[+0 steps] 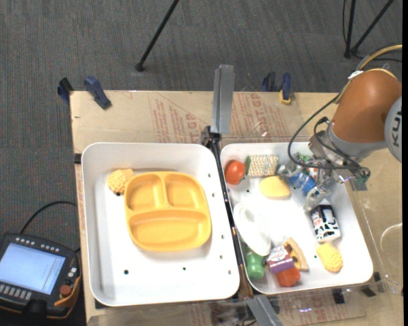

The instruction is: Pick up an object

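The right bin (362, 240) holds several toys: a red tomato (234, 172), a tan cracker block (263, 164), a yellow lemon-shaped piece (275, 187), a blue item (300, 180), a black-and-white carton (324, 223), a yellow corn cob (330, 257), a green pepper (254, 264) and a purple-and-red can (284, 267). My gripper (318, 186) hangs low over the upper right part of this bin, just right of the blue item and above the carton. The wrist and its cables hide what lies directly under it.
A white scoop-like dish (251, 226) lies at the right bin's left side, and a wedge-shaped toy (297, 251) by the can. In the left bin (102, 263) sit a yellow divided plate (168, 209) and a small yellow corn piece (119, 179). A grey post (223, 100) stands between the bins.
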`<state>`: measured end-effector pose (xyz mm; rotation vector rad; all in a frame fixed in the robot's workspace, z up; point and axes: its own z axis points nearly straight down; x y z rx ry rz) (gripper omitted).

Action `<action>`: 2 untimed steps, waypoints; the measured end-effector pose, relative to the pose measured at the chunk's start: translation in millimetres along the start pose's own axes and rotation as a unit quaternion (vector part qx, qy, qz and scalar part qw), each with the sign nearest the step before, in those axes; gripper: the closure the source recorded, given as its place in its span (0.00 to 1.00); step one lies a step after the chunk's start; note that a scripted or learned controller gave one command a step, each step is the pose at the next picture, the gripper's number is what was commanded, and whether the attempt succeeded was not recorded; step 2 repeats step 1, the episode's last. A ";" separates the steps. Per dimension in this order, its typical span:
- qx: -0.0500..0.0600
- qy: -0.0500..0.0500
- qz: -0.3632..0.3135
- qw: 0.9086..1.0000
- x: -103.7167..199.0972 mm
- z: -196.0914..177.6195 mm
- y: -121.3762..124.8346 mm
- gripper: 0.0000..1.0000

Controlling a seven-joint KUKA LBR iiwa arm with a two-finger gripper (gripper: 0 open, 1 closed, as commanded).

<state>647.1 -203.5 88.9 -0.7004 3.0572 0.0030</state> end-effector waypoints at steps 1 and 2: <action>-0.002 -0.002 -0.082 0.997 19.8 -0.5 9.6 0.00; -0.002 -0.002 -0.082 0.997 19.8 -0.5 9.6 0.00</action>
